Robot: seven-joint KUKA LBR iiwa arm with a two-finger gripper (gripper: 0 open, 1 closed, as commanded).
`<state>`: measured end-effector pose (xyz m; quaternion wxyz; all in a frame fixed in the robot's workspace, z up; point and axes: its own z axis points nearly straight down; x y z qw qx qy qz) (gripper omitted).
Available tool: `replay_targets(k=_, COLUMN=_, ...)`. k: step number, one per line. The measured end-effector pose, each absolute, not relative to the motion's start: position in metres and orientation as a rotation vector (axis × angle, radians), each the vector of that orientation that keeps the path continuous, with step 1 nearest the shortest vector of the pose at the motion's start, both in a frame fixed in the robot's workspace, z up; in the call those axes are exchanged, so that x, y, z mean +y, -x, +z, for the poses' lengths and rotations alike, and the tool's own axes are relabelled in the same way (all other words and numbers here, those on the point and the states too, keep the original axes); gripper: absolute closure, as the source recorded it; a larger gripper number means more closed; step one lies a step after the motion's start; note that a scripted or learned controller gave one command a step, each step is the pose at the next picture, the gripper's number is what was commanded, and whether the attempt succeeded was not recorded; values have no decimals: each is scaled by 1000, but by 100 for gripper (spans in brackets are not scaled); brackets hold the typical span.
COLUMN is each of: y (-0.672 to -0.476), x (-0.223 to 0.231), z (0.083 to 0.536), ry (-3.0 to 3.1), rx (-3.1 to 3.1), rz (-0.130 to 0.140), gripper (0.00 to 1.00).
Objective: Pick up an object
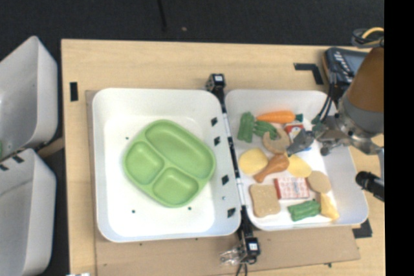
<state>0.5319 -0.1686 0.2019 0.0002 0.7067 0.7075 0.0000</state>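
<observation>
The right bin point(275, 95) holds several toy foods. An orange carrot point(275, 117) lies at the back, with a green leafy piece point(246, 127) to its left. In the middle are a brown drumstick point(272, 167) and a yellow round piece point(252, 159). Toward the front sit a bread slice point(264, 200), a red and white box point(292, 189) and a green pickle point(304, 210). My gripper point(299, 143) reaches in from the right, low over the middle of this bin. It sits just right of a tan piece point(275, 141) and above the drumstick. Nothing is visibly held.
The left bin point(116, 106) holds a green divided plate point(169, 163). A yellow wedge point(329, 207) and a tan round piece point(319, 181) lie at the right bin's front right. The arm's grey wrist point(362, 116) hangs over that bin's right rim.
</observation>
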Motion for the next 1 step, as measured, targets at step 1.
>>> replay_targets(k=1, y=-489, x=-132, z=265, ry=-2214, rx=2224, rz=5, gripper=0)
